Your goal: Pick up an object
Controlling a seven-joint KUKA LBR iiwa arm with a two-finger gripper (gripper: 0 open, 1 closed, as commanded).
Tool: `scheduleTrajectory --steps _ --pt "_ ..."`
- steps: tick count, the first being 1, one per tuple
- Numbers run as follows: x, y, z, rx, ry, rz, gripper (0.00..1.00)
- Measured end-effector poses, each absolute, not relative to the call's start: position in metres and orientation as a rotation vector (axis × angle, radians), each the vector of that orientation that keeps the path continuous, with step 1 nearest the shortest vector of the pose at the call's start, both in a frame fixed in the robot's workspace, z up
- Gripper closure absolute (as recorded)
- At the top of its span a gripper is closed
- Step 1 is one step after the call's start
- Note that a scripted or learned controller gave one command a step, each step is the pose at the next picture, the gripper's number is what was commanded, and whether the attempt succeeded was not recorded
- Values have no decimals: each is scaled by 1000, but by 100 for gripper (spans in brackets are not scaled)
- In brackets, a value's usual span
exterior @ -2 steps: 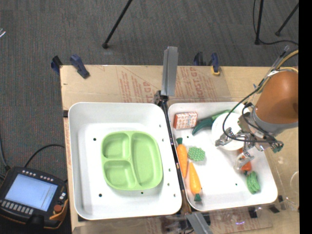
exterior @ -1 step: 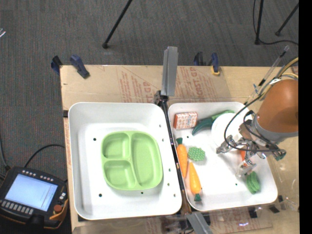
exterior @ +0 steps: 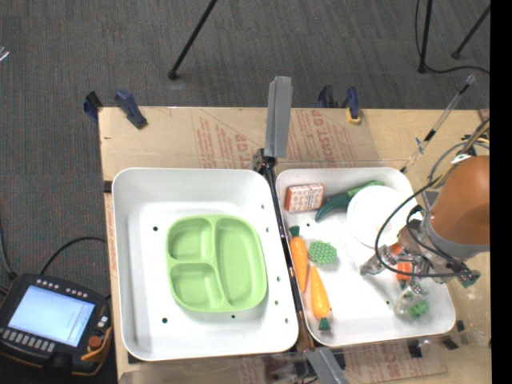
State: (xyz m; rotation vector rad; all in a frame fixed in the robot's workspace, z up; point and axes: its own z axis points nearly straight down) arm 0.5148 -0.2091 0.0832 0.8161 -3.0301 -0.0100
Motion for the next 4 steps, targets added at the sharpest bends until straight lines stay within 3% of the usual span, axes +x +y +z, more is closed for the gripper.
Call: scheduleTrajectory --steps 1,2,3,4 --pt "489 -167 83 814 -3030 -11 0" --pt "547 -183 83 1187 -2907 -10 0" --pt "503 -211 83 1267 -2872 -12 0" --pt "498 -190 83 1521 -2744 -15 0"
